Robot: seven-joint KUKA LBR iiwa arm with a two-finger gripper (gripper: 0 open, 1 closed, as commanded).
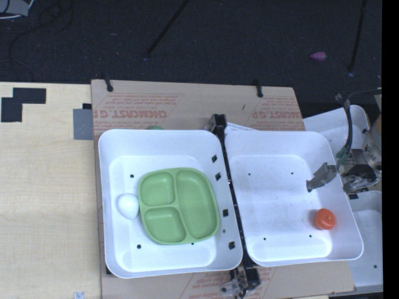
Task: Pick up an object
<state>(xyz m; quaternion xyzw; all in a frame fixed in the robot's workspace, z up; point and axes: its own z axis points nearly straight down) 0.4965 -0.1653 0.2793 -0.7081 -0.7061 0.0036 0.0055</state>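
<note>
A small orange-red round object [324,218] lies in the right bin [274,148], close to its right wall. My gripper [329,178] hangs over that bin's right side, just above and slightly beyond the orange object, apart from it. Nothing shows in its grasp. In the left bin [118,148] a green three-compartment plate [178,205] lies flat, and a white egg-shaped object [128,205] rests against the plate's left edge.
The two bins meet at a black-clipped divider [225,192] and stand on a cardboard sheet [187,108]. Light wooden bench top [43,198] stretches to the left. Cables and the arm's wrist [365,161] crowd the right bin's right rim.
</note>
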